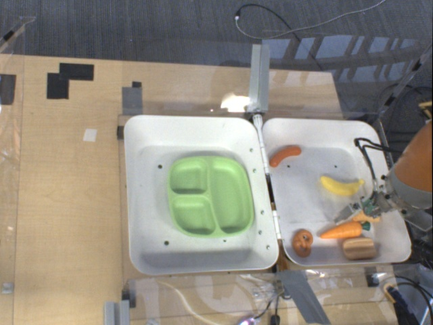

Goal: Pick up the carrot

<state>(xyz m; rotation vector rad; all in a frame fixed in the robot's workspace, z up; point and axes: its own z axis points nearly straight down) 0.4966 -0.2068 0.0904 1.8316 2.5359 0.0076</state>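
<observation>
Carrot [342,231]: lies in the right bin [308,195], near its front right corner, tip pointing left, its green-topped end to the right.
Gripper [357,212]: low over the carrot's leafy end, just above and beside it — the fingers are small and blurred here, so I cannot tell whether they are spread or closed, or whether they touch the carrot.
Arm [414,171]: enters from the right edge, orange band showing above the wrist.
Banana [340,185]: yellow, just behind the gripper, toward the bin's middle right.
Sausage [285,155]: reddish-orange, at the back left of the right bin.
Apple [302,242]: reddish-brown and round, just left of the carrot's tip.
Bread piece [358,248]: tan block — possibly a roll — just in front of the carrot.
Left bin [145,181]: holds a green divided plate [211,196] with three compartments.
</observation>
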